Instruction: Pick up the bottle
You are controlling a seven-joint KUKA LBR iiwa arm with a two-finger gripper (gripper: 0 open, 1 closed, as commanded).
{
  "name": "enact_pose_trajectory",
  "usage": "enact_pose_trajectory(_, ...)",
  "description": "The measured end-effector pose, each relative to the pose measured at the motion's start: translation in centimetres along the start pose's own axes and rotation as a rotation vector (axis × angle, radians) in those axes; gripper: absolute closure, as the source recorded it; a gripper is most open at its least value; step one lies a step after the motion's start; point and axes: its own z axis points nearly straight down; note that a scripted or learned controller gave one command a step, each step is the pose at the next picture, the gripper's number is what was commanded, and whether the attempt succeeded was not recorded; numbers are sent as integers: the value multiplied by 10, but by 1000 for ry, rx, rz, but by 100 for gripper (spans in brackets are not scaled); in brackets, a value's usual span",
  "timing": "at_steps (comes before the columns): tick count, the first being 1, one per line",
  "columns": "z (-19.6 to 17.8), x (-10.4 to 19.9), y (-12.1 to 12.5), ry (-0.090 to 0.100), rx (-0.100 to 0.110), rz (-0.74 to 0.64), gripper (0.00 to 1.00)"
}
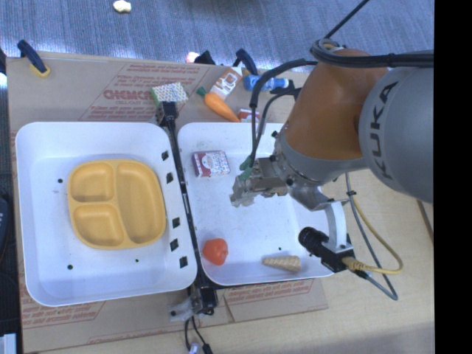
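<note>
Hand (pixel 243 190) over right bin (pixel 243 268) (tomato (pixel 215 251) nearby)

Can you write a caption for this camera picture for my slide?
Arm over right bin; yellow tray in left bin.

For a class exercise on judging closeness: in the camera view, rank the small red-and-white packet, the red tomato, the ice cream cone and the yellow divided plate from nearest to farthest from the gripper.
1. Red-and-white packet, in the right bin, just left of the gripper.
2. Red tomato, near the right bin's front-left corner.
3. Ice cream cone, at the right bin's front edge; close to the tomato's distance.
4. Yellow divided plate, in the left bin.
</note>
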Motion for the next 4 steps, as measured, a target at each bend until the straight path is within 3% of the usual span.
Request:
enact_pose_trajectory(1,101,34,2,1,3,-209,100)
enact_pose_trajectory(2,38,52,4,1,0,-152,100)
enact_pose_trajectory(3,39,89,6,0,0,-2,100)
enact_pose_trajectory(4,14,35,3,-1,-2,-158,100)
